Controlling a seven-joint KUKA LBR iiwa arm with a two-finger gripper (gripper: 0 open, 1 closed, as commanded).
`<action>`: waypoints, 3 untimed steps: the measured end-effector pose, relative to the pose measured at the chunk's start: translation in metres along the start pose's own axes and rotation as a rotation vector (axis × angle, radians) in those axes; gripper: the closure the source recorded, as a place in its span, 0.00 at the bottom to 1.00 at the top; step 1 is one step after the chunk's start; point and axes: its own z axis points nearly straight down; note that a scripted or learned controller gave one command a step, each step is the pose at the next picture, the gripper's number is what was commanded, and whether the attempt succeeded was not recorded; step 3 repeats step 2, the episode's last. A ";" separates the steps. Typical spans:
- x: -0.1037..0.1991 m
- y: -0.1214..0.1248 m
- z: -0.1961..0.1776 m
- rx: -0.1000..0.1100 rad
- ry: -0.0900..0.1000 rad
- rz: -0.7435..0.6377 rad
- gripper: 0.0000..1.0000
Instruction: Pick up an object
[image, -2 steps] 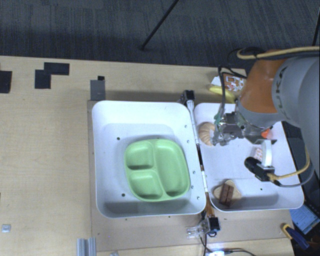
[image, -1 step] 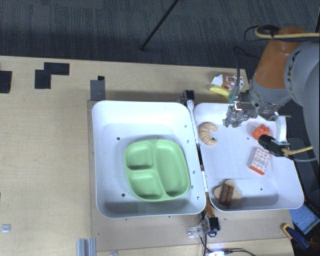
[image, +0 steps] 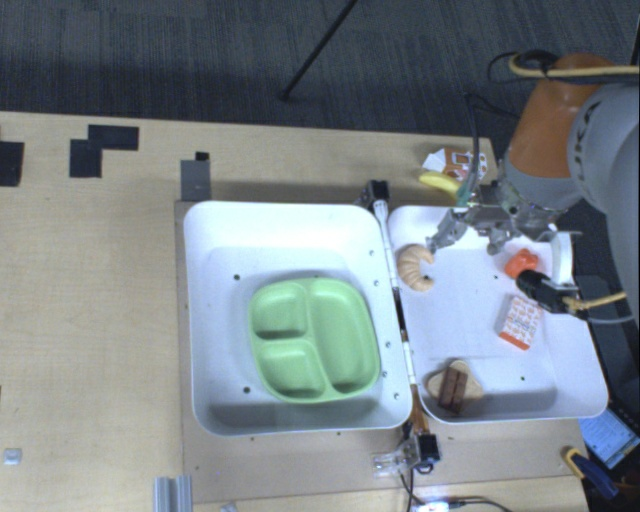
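My gripper (image: 470, 238) hangs over the far part of the right bin (image: 570, 395), open, with nothing between its fingers. A tan croissant-shaped pastry (image: 414, 268) lies just left of and below the left fingertip (image: 441, 239), against the bin's left wall. A small orange object (image: 521, 264) sits just right of the right finger. Nearer the front lie a red-and-white patterned packet (image: 519, 322) and a brown chocolate-topped biscuit (image: 453, 386) at the front left corner.
The left bin (image: 215, 300) holds a green divided plate (image: 313, 336). A yellow banana-like item (image: 440, 182) and a small packet (image: 458, 160) lie on the bench behind the right bin. The grey arm with its orange band (image: 550, 120) fills the upper right.
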 end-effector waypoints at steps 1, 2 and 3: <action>-0.032 0.000 0.109 0.004 0.000 0.001 0.00; -0.031 0.002 0.097 -0.002 -0.001 -0.005 1.00; -0.031 0.002 0.097 -0.002 -0.001 -0.005 1.00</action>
